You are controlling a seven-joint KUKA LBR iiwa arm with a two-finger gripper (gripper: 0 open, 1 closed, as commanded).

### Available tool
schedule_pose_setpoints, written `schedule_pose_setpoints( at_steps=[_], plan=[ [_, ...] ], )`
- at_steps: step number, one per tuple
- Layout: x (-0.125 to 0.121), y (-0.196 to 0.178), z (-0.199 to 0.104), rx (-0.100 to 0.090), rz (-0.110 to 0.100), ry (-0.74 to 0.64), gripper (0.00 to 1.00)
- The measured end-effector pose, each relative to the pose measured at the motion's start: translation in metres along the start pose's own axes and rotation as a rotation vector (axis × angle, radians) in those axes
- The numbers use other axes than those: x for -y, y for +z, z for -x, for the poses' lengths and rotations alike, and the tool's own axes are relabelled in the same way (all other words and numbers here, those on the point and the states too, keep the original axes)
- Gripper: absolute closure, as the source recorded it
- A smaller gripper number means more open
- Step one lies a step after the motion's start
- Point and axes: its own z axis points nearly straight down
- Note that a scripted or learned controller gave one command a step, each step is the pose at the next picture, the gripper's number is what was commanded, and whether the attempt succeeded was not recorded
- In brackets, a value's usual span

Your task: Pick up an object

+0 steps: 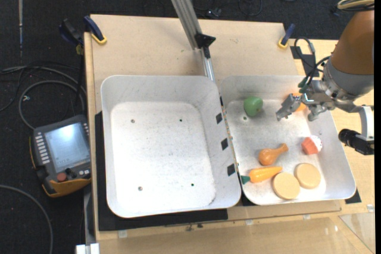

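Note:
My gripper (299, 111) hovers over the back of the right bin (342, 154), its two fingers (285, 109) spread open. A small orange patch (297, 102) shows just under the wrist; I cannot tell what it is. A green ball (253, 105) lies to the gripper's left. In front of it are a red and white piece (310, 145), an orange pear-shaped toy (272, 154), an orange carrot (264, 173) and two tan discs (286, 185) (308, 175).
The left bin (119, 98) sits beside the right one, sharing a raised edge with black clips (225, 143). A metal pole (184, 6) slants in from the top to the bins' back. A pendant (62, 151) lies on the floor at left.

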Motion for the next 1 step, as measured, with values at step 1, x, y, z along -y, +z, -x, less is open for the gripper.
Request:
schedule_pose_setpoints(
  at_steps=[1],
  plan=[
    [-0.001, -0.0029, 0.0002, 0.001, 0.005, 0.0, 0.0]
  ],
)
